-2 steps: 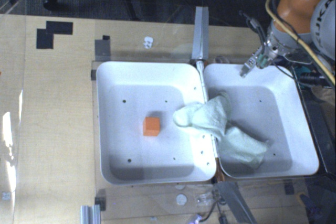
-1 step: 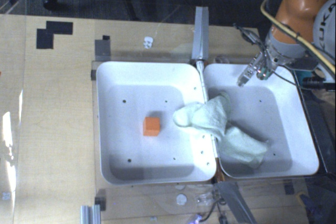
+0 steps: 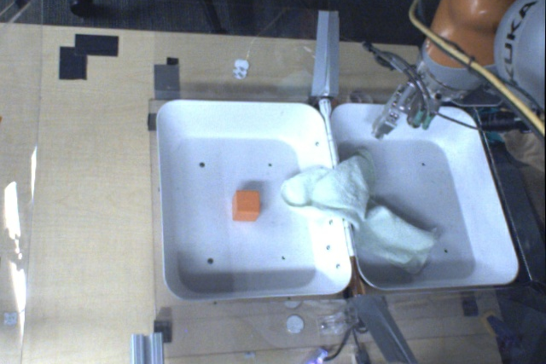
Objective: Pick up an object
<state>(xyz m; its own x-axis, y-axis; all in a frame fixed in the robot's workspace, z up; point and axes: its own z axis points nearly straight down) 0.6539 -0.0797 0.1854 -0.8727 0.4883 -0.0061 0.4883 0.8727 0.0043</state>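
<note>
Counter (image 3: pixel 94 209): pale wood-grain surface, smooth, with black tape patches near its far left corner.
Left bin (image 3: pixel 171 209): shallow white plastic tray with rounded corners and small dark holes in its floor.
Right bin (image 3: pixel 478 209): same make, set just beside the left bin; a grey metal post (image 3: pixel 325 55) stands at the far end of the seam between them.
Orange block (image 3: pixel 246 205): small, cube-shaped, hard-edged, matte; it sits on the floor of the left bin, a little left of centre.
Cloth (image 3: pixel 350 200): soft, pale, crumpled fabric draped across the shared rim of the two bins, one rounded end in the left bin, the bulk lying in the right bin.
Arm (image 3: pixel 478 4): grey casing with a glossy orange band, cables looped around it.
Gripper (image 3: pixel 401 111): over the far left corner of the right bin, above its floor, nothing between its fingers; how far they are parted cannot be told.
Block to gripper: well apart, in the other bin.
Cloth to gripper: near, not touching.
</note>
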